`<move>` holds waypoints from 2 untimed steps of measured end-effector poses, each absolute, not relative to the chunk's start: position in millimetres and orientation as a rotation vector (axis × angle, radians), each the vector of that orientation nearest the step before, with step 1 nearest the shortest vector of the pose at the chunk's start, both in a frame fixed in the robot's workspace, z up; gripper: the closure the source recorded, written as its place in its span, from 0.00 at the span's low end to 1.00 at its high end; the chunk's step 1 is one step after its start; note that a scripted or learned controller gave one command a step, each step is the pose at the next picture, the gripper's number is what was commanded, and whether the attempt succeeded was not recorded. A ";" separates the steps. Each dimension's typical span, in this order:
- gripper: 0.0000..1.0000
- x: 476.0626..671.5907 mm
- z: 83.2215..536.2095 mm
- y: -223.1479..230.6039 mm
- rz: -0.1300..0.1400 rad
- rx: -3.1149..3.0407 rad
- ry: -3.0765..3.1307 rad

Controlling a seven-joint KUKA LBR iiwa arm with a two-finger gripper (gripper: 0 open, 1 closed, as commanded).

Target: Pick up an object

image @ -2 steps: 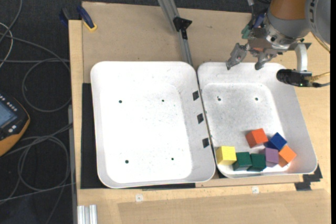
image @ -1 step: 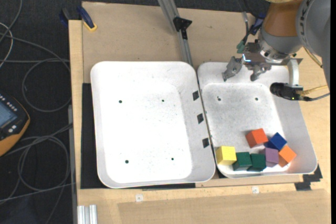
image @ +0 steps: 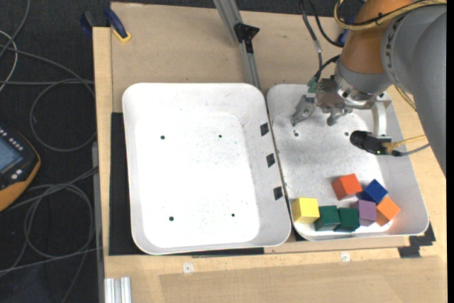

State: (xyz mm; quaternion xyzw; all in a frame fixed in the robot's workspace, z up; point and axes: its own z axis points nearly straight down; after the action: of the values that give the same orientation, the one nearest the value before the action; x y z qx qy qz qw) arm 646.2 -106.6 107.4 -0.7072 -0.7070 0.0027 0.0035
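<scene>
Reaching in from the right, the grey arm (image: 415, 39) with its orange band (image: 376, 28) holds the gripper (image: 317, 112) above the far part of the right bin (image: 312, 160). Its two fingers stand spread apart, one toward the left at the bin's far left area and one just right of it, with nothing between them; the gripper is released and carries no object.

Blocks sit clustered in the near right corner of the right bin, well apart from the gripper. A yellow block (image: 306, 209) lies at the left end of the cluster, close to the near rim. Just right of it are two dark green blocks (image: 338, 218), side by side and touching. A purple block (image: 367, 210) sits to their right, with a blue block (image: 374, 191) just beyond it on the far side and an orange block (image: 388, 209) at the right end. A red-orange block (image: 346, 185) lies on the far left side of the cluster, near the blue one.

A small black device (image: 369, 142) with a cable hangs below the wrist, over the right part of the bin.

The left bin (image: 191, 167) lies beside the right one, its rim touching it along the middle. A slanted metal pole (image: 227, 3) rises from the bench (image: 177, 39) at the far side, between the two bins. Cables (image: 42, 117) trail on the dark floor to the left.
</scene>
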 end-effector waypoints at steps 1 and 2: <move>1.00 649.4 123.6 -106.1 -0.005 -2.222 -2.221; 1.00 651.3 167.7 -103.0 -0.007 -2.223 -2.226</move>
State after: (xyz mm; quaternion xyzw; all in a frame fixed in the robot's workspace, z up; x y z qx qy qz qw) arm 651.3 -103.0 167.7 -0.7066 -0.7076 -0.0021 -0.0022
